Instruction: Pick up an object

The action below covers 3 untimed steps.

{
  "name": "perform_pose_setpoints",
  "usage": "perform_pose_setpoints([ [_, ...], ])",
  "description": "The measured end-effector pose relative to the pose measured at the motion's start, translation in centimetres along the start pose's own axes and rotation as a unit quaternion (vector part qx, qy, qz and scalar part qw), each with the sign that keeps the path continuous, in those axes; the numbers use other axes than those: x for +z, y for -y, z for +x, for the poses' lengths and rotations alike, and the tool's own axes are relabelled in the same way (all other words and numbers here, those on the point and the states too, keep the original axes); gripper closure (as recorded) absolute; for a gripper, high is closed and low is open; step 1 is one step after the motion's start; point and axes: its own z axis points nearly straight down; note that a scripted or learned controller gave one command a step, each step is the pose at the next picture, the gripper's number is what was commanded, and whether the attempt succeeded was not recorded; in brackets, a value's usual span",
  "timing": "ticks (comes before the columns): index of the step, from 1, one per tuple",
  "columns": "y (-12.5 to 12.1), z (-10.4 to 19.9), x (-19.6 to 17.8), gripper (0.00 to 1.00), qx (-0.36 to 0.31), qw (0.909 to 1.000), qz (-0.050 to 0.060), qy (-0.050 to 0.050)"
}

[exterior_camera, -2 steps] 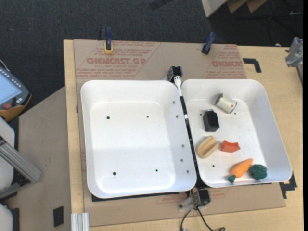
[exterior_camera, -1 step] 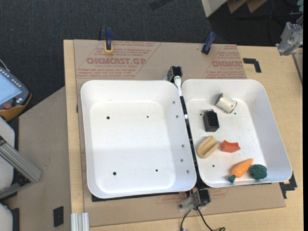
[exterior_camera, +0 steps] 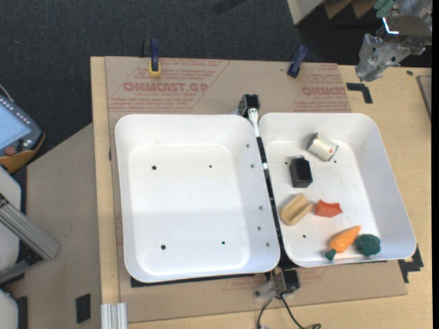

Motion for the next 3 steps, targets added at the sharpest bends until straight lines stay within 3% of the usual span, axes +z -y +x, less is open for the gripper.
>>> perform_pose_setpoints([
  [1,1.1,6.2,-4.9,1.00,0.000,1.0000,-0.006,0.000],
  [3,2.9,18.6,-6.7,1.00,0.000,1.0000,-0.003,0.000],
])
